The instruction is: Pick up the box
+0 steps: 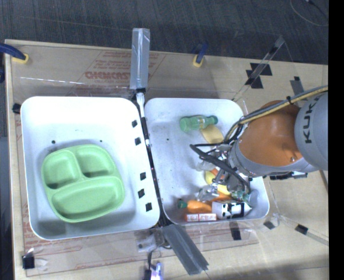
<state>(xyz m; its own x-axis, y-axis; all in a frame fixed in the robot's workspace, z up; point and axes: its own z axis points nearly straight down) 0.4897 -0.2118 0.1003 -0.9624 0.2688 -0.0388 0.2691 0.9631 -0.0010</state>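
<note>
The jaws (223,182) hang low in the right white bin (166,156), their state indeterminable, with the flat red-and-white cardboard box (200,217) just in front-left, long axis along the front wall.

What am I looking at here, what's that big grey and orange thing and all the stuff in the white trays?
It is a robot arm, seen from one camera above the bench. Its end effector is down among clutter in the right bin: a green bottle, a flat red-and-white box near the front edge, and other small items too jumbled to name. The left bin holds a green divided plate. I can't tell whether anything is gripped.
</note>
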